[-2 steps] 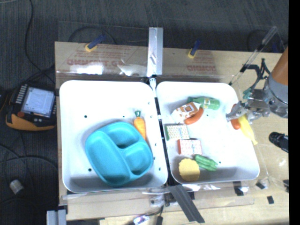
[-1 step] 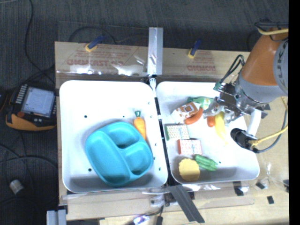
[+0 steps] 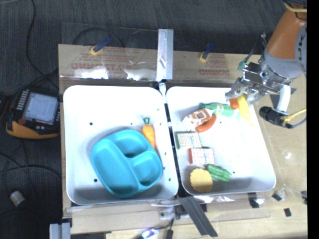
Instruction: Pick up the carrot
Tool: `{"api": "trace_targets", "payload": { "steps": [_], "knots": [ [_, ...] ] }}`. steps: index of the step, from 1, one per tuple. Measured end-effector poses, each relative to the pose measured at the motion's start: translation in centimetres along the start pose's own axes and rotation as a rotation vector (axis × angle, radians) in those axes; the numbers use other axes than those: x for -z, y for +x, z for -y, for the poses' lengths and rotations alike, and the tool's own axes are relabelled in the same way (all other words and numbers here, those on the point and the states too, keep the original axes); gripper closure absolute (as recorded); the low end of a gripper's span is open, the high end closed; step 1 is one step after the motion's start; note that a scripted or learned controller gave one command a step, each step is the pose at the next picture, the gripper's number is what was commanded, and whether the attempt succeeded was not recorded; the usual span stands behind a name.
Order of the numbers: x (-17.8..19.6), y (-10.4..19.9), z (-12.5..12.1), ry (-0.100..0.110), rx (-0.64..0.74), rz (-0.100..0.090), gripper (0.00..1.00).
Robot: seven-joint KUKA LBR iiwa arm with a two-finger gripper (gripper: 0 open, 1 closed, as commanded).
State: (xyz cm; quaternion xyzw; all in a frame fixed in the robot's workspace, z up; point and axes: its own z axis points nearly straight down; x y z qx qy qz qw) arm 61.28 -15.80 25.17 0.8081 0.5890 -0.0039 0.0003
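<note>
1. Two shallow white bins sit side by side on the tabletop [image 3: 291, 148]; the carrot [image 3: 148, 136] lies in the left bin [image 3: 79, 108], at about 3 o'clock within it, close to the divider [image 3: 168, 133] between the bins.
2. The carrot's orange body points toward 6 o'clock and its small green top toward 12 o'clock. Its lower end lies just beside, possibly touching, the upper right rim of the blue divided plate [image 3: 127, 162].
3. The gripper [image 3: 240, 101] hangs over the right bin [image 3: 259, 153] at about 1 o'clock of that bin, well apart from the carrot. A yellow and orange piece appears right at it, but I cannot tell from this slant whether the gripper is spread, pressed together, or pinching that piece.
4. To do the step well, I judge the arm must travel toward 9 o'clock, across the divider, and come down centred on the carrot's thicker upper half.
5. Closing across the carrot's narrow width, along the 3-to-9 line, looks best; the plate rim and the divider leave little room on either side.
6. The right bin's toy food, among them a corn cob [image 3: 201, 179] and a hot dog [image 3: 205, 122], should be left alone.
</note>
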Motion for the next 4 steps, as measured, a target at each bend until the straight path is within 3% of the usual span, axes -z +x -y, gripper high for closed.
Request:
{"api": "trace_targets", "payload": {
  "steps": [1,2,3,4],
  "knots": [
    [1.2,-2.2,-5.6,0.000,-0.170,0.000,1.00],
    [1.8,7.7,-2.1,0.002,-0.235,-0.002,1.00],
    [5.3,2.2,-5.1,0.001,-0.604,0.000,1.00],
    [0.1,9.0,-1.3,0.004,-0.665,0.000,1.00]
  ]
}}
